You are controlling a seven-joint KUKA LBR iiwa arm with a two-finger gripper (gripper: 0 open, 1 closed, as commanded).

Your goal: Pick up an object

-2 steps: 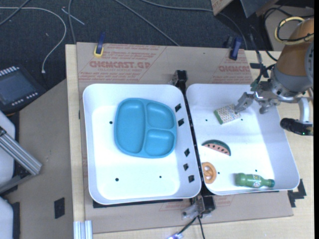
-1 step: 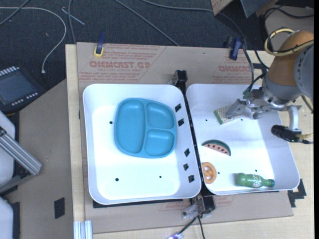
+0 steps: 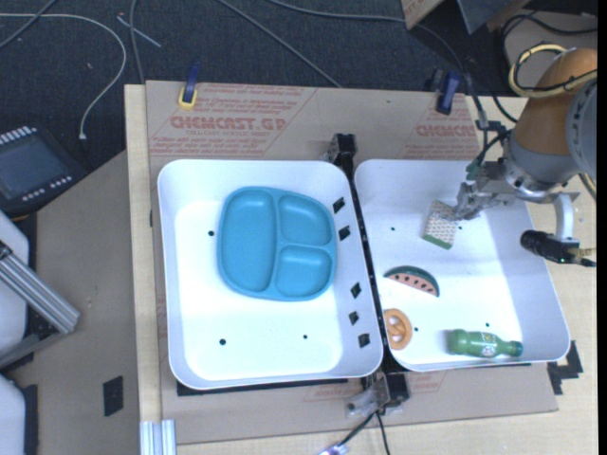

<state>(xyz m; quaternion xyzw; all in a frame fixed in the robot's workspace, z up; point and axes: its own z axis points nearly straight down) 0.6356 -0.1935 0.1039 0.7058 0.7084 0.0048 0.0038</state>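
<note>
Speckled sponge (image 3: pixel 439 226) clamped under end effector (image 3: pixel 468 200), tilted, long axis toward near-left.

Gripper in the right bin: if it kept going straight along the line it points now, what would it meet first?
The gripper points down and toward the left, right at the small speckled sponge-like pad. That pad would be first, probably at once; it may already touch, though depth is unclear from this slanted view.

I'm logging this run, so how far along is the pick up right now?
Done: the gripper has reached the right bin, at the sponge. In hand: the sponge hangs tilted from it, apparently lifted, though the grip itself is unclear. Left: raising it clear. The watermelon slice, pretzel and green bottle lie untouched.
</note>
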